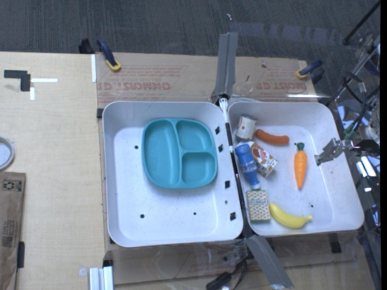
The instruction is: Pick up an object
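End effector (329, 151), grip state unclear, over right bin (338, 216); mirrored "CHEMCAST GP" on backboard (145, 77).

carrot (300, 168): orange toy, green top, upright along the bin, right of centre
sausage (272, 138): red-orange, lying across, near the far wall
banana (290, 217): yellow, curved, near front wall
blue bottle (246, 164): lying beside the left wall
small box (258, 206): patterned, flat, touching banana's left end

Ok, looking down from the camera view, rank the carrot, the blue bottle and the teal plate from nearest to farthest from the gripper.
1. carrot, right bin, just left of the gripper.
2. blue bottle, right bin's left side.
3. teal plate, left bin.
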### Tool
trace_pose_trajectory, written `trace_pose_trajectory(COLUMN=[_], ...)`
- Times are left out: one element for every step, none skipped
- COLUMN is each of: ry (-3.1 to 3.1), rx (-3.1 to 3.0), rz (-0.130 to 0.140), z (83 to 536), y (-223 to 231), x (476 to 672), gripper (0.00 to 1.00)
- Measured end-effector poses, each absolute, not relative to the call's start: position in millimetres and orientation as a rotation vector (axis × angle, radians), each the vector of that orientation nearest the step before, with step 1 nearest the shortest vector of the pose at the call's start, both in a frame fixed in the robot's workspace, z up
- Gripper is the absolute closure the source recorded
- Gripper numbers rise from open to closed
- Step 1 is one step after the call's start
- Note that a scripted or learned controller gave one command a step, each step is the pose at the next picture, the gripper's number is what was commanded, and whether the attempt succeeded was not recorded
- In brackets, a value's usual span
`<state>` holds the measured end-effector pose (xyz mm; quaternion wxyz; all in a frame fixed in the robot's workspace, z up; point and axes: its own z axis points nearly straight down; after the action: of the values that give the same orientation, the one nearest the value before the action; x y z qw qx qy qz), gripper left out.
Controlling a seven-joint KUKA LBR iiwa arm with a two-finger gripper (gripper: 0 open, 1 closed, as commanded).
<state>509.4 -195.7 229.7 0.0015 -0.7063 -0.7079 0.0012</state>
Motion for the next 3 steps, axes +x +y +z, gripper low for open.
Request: trace_pose_trajectory(ry=[-1.616, -1.88, -1.881], rx=[-2.693, -2.515, -2.519], rz=[0.006, 0.005, 0.002], z=[266.7, 107.1, 119.0], y=[-193.7, -154.3, -155.9], x=[543.1, 575.6, 576.9], gripper=[0.0, 0.0, 1.0])
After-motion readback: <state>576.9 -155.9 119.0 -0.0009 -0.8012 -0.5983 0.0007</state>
